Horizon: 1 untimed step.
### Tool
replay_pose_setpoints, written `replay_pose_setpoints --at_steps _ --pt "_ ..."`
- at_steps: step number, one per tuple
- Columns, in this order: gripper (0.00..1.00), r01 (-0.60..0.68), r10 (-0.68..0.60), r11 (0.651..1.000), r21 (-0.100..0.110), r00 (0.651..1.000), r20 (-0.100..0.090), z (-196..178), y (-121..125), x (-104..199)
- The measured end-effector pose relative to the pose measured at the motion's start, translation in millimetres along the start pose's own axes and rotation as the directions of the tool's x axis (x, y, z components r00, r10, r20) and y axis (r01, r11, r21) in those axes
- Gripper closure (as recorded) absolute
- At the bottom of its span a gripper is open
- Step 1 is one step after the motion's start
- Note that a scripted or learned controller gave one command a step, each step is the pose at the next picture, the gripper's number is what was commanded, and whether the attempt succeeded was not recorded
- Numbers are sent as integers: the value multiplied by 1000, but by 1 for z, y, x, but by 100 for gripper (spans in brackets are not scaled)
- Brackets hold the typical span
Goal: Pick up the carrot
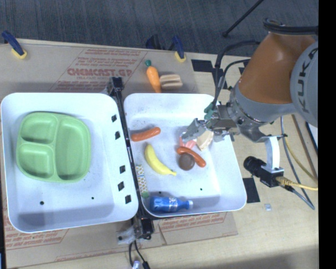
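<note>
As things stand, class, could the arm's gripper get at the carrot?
Probably yes. The carrot lies on the bench outside the right bin, beyond its far rim, beside a small sandwich-like toy, with nothing on top of it. The gripper is over that bin, so it must cross the rim.

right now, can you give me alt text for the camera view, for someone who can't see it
A grey and orange robot arm reaches from the right, its claw low over the right bin, which holds two hot dogs, a banana, a brown round item and a blue bottle. The carrot lies outside, beyond the bin's far rim. The left bin holds a green divided plate.
</note>
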State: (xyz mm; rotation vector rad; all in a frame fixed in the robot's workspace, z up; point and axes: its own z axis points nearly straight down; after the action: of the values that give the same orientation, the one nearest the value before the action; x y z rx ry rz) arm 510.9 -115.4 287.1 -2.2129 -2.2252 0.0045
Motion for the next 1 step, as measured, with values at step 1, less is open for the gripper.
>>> replay_pose_setpoints --at_steps 1 --pt "0 115 -115 993 1 993 1 54 -5 91"
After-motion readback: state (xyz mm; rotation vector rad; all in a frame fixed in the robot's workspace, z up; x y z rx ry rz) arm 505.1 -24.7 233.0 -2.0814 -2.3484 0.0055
